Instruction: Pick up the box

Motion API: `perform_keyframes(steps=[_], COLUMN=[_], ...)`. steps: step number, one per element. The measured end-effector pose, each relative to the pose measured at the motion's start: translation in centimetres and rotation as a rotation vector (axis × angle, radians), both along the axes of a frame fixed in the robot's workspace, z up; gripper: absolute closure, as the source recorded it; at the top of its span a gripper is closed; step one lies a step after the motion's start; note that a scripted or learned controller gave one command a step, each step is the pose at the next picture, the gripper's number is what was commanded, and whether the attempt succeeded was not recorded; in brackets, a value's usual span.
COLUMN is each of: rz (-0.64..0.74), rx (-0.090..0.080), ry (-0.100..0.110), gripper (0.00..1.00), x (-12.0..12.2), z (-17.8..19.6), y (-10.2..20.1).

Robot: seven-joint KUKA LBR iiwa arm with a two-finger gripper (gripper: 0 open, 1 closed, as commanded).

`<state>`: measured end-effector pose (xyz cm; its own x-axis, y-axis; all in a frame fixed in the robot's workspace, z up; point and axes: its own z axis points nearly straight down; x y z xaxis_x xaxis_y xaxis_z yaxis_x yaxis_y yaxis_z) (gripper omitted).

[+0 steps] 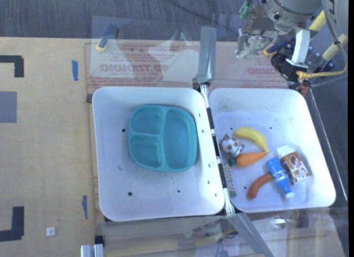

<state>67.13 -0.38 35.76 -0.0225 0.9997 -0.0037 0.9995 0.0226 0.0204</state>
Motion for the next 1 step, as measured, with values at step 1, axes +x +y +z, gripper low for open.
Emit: perform_keyframes(steps=[1], rz=[0.001], rx=[-0.001], ry=[-0.004], gripper=[1.0], x=[0.09], z=[1.12], y=[0.01])
